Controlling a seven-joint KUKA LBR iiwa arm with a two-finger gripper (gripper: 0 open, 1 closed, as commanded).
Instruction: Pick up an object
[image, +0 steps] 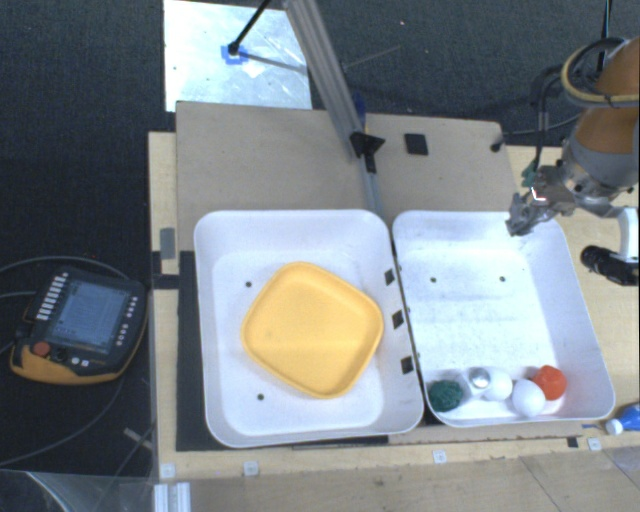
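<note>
dark carpet surrounds the tan bench, a teach pendant lying on it at left. left bin holds a yellow plate; right bin holds a green ball, white balls and an orange ball along its near wall. gripper hangs over the far right corner, well apart from them; jaw state i cannot tell.

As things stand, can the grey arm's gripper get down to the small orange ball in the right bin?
Probably yes. The gripper hovers over the right white bin's far corner; the small orange ball sits uncovered at the near wall, though a white ball crowds it.
</note>
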